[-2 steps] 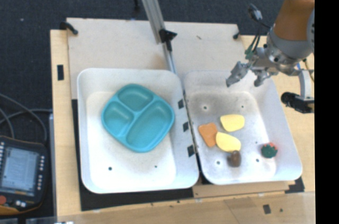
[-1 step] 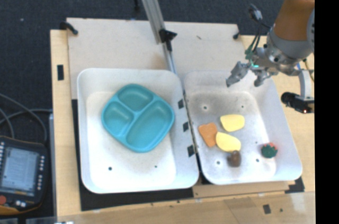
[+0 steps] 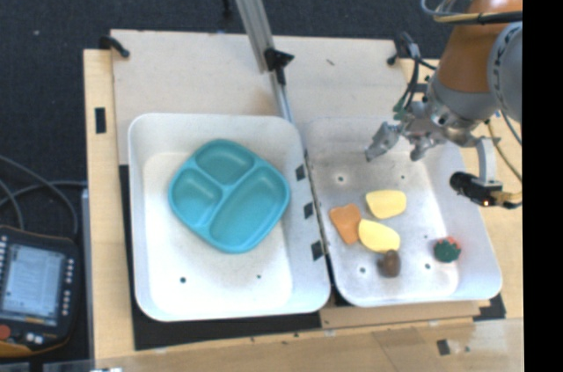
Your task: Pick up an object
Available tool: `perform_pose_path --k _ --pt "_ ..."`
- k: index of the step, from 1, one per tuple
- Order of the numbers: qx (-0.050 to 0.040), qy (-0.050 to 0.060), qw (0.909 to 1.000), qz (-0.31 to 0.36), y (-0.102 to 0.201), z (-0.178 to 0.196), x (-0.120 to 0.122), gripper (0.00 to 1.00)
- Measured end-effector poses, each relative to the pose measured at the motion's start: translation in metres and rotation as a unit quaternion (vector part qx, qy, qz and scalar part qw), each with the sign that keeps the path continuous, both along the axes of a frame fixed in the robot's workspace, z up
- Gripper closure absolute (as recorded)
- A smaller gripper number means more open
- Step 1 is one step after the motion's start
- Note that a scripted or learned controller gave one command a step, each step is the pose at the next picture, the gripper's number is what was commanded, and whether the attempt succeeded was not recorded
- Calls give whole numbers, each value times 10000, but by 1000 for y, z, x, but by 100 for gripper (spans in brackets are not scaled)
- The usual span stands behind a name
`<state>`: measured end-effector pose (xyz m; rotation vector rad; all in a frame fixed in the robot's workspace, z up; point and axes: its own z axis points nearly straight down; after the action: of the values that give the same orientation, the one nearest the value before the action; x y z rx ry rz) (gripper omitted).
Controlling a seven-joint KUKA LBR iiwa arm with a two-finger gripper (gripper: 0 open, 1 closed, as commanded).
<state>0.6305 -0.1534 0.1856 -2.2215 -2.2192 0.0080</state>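
Note:
My gripper point(image 3: 401, 146) hangs open over the far part of the right bin point(image 3: 352, 146), its two fingers spread with nothing between them. Nearer the front of that bin lie a pale yellow piece point(image 3: 386, 203), a second yellow piece point(image 3: 378, 235), an orange piece point(image 3: 347, 222), a small brown lump point(image 3: 389, 263) and a green and red piece point(image 3: 447, 250). The gripper stands well above and behind the yellow pieces and touches none of them.
The left bin point(image 3: 158, 142) holds a teal divided tray point(image 3: 230, 194). A grey metal post point(image 3: 251, 5) slants down to the gap between the bins. Bare tan bench point(image 3: 193, 71) lies behind the bins.

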Motion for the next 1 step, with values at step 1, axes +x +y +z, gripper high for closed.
perform_pose_path --k 1 --pt "0 -12 10000 -6 -7 -58 3 0"
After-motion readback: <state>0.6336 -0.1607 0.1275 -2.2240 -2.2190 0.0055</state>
